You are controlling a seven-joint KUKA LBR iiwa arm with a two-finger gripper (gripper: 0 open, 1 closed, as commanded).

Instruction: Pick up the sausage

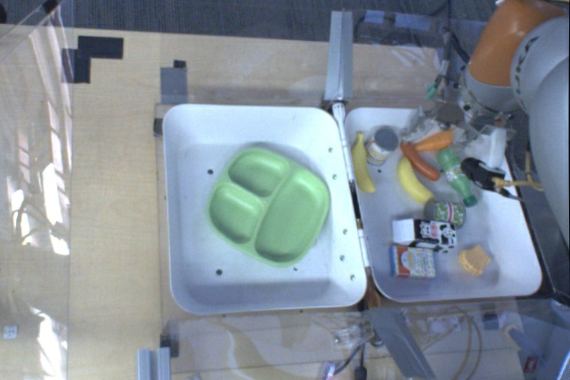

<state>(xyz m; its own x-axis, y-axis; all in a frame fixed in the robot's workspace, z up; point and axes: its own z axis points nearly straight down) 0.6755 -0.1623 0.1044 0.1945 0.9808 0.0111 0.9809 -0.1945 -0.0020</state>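
The sausage (419,162), a reddish-brown link, lies slanted in the back half of the right bin (525,276). An orange carrot (435,141) lies just behind it, nearly touching its far end. My gripper (444,113) hangs over the bin's back edge, just behind the carrot and a short way up and right of the sausage. Nothing shows between its tips.
Around the sausage lie a yellow banana (411,181), a second banana (361,163) along the bin's left wall, a small grey-lidded jar (385,141) and a green bottle (456,174). Nearer the front sit a green can (445,212), cartons (426,232) and a cheese wedge (476,259). The left bin holds a green divided plate (269,206).
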